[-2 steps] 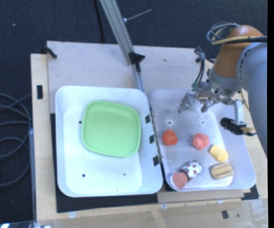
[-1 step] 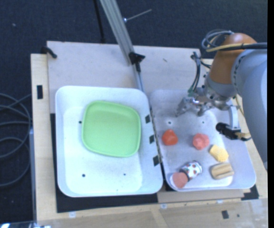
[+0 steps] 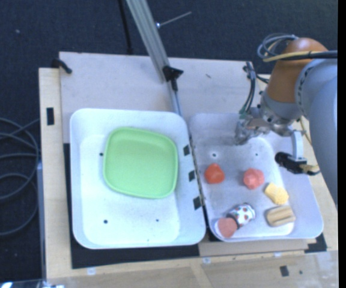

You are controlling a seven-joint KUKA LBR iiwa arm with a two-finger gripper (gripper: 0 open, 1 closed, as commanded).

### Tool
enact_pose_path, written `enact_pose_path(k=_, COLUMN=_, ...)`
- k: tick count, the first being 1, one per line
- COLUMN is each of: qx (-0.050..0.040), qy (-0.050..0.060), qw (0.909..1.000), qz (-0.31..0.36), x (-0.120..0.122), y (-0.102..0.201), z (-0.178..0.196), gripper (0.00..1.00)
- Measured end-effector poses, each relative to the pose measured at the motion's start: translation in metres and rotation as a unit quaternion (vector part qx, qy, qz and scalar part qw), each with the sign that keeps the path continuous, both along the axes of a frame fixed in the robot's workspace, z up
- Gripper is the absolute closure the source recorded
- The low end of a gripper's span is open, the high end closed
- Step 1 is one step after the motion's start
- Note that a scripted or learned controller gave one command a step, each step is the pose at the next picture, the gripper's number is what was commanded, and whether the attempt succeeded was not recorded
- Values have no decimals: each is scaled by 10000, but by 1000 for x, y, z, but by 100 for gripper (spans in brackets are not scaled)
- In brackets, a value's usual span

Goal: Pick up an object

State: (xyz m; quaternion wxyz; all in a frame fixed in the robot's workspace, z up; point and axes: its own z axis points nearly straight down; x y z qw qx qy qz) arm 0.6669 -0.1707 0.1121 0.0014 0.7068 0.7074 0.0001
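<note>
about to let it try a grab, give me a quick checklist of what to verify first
1. Targets present: ok. The right bin holds an orange-red ball, a red piece, a yellow piece, a tan block, a red disc and a patterned item.
2. Gripper over the right bin: ok, at its far edge.
3. Gripper above a target: not ok, bare floor beneath it.
4. Finger opening: cannot tell.
5. Nothing already held: cannot tell.
6. Target spacing: ok for the ball; not ok for the disc and patterned item, which touch.
</note>
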Motion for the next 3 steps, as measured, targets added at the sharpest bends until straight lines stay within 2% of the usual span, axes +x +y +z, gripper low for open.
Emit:
enact_pose_path(k=1, qx=7, qy=-14, qw=10000, qz=-3, x=7, y=3, z=46, gripper=100)
enact_pose_path(k=2, qx=5, qy=-16, qw=10000, qz=-5, x=11, y=-7, z=97, gripper=100)
enact_pose_path(k=3, qx=7, qy=-8, qw=10000, qz=-4, x=12, y=-7, z=130, gripper=100)
